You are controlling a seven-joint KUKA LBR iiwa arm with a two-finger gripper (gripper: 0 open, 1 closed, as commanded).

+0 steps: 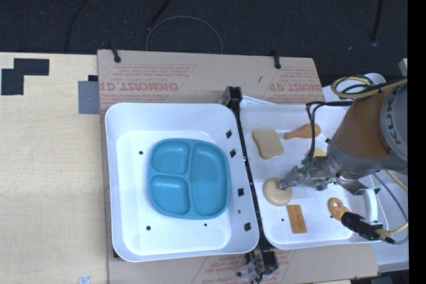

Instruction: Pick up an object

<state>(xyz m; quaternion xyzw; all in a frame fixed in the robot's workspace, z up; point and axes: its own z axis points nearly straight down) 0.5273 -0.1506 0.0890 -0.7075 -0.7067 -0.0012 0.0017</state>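
Objects in right bin [279,239]: five. Left bin [120,236]: one blue plate [188,179]. Gripper [287,181] at round disc [276,192]; grip unclear.

Arm [373,130] hides right bin [279,236] — partly.

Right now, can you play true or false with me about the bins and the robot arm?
1. The blue plate sits in the left bin. True.
2. The blue plate has just one big section. False: it is split into three sections.
3. The gripper is over the right bin, close to the round tan piece. True.
4. The flat orange block lies on the blue plate. False: it lies on the floor of the right bin.
5. The tan bread-shaped piece is in the right bin. True.
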